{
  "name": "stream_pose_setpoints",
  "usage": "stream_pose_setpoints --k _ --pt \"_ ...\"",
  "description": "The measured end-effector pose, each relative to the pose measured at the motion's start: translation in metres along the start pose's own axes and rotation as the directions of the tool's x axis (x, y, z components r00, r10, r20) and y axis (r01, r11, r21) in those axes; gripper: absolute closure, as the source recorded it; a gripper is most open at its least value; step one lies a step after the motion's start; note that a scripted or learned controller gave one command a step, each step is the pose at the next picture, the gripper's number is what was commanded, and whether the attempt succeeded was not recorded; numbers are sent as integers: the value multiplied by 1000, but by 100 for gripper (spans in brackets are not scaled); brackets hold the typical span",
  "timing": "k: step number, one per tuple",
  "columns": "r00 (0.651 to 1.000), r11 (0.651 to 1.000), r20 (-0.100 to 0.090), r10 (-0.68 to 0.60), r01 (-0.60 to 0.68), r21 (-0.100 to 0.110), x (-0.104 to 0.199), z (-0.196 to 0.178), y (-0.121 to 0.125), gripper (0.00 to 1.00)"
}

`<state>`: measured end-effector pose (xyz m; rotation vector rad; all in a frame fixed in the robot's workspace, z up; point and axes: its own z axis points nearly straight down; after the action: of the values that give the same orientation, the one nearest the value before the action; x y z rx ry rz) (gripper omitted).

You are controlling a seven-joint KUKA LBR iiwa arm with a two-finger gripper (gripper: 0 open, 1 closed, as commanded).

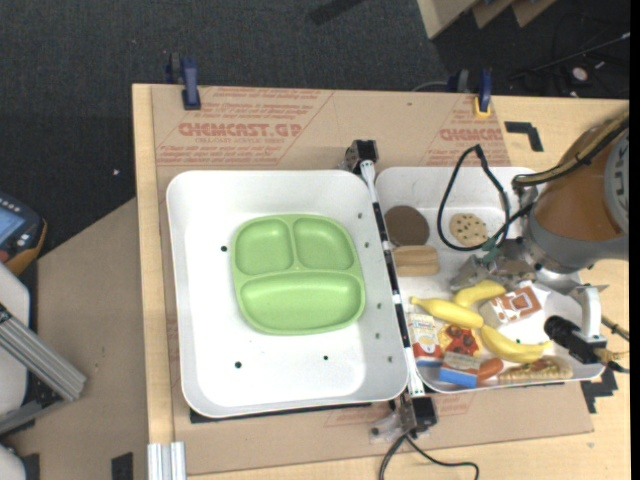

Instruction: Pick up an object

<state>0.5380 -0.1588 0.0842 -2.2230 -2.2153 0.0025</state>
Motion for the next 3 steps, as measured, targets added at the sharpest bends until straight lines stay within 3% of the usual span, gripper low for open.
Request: stream_pose_setpoints --k 1,2,3 --pt "1000 1000 2 -2 2 -7 1 -11 3 100" --pt "1000 1000 1 -14 14 -19 80 -119 53 100" --pt "1000 1000 1 -4 4 -4 74 -112 49 0"
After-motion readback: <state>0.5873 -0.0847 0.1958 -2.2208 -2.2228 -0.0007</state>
